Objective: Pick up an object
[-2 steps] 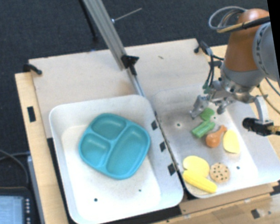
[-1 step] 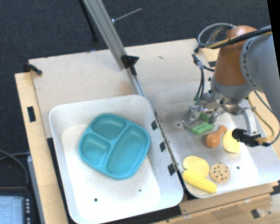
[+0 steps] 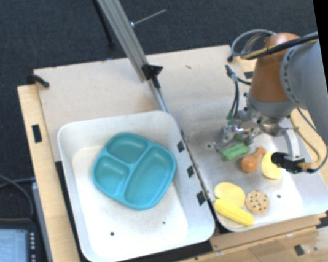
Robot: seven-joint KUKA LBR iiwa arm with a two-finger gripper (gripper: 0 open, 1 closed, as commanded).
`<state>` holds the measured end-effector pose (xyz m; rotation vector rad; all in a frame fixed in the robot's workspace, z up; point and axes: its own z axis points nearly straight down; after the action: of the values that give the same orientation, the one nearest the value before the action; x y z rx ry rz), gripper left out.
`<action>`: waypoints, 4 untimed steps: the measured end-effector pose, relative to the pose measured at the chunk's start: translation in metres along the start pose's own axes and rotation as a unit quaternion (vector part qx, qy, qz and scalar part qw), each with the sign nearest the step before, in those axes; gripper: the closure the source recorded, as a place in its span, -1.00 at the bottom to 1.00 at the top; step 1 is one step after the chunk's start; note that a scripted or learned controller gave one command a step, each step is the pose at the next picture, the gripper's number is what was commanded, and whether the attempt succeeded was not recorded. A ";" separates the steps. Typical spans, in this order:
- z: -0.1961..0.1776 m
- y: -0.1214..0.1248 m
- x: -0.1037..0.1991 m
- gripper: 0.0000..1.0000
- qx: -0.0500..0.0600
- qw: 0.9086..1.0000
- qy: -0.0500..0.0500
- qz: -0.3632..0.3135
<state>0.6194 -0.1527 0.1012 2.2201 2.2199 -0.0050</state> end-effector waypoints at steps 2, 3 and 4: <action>-0.075 0.003 -0.006 1.00 -0.004 1.000 0.001 0.001; -0.139 0.008 -0.002 1.00 -0.005 1.000 0.001 -0.002; -0.194 0.009 -0.004 1.00 -0.004 1.000 0.001 -0.002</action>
<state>0.6287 -0.1555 0.2948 2.2122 2.2212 0.0072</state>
